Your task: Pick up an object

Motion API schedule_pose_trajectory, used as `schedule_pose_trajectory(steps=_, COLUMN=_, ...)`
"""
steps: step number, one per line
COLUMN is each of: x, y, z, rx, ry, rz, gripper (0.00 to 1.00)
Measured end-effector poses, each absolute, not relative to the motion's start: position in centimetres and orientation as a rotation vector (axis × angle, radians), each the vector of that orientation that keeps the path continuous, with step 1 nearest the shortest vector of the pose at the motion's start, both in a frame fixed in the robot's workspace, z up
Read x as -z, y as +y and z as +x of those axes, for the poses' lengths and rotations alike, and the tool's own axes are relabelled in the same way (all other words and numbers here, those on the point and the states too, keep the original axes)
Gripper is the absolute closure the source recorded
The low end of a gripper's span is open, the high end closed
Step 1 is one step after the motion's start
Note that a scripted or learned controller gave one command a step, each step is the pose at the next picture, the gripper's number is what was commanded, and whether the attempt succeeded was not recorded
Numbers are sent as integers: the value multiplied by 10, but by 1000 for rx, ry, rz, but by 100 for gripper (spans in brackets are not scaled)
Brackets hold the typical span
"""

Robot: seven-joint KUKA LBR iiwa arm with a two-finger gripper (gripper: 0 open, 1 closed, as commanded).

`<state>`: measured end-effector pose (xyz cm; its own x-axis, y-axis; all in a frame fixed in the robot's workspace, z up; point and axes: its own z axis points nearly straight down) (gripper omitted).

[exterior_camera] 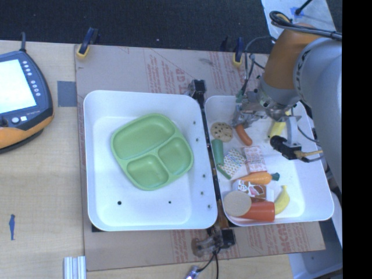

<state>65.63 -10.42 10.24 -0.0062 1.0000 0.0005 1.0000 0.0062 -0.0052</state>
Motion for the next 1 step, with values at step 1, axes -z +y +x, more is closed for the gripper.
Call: schedule_pose_trajectory(steps=1, x=-193, y=-66, z=586, rx=-2, ry=-2225, rz=-2214, gripper=100)
